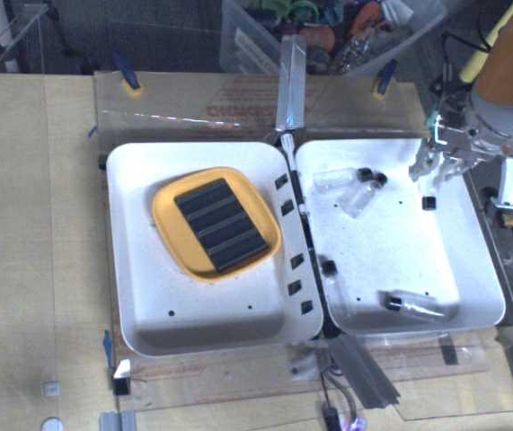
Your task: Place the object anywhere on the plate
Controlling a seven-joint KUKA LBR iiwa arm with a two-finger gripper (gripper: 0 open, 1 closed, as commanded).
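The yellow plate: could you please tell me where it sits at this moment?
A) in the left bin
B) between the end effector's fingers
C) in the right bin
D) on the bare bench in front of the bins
A: the yellow plate, with a dark ribbed insert on top, lies flat on the floor of the left bin, while the small clear vials lie in the right bin.

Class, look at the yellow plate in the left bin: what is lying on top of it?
A dark, ribbed rectangular object lies on the yellow plate, covering its middle. The plate's surface beneath it is hidden; its rim shows all round.
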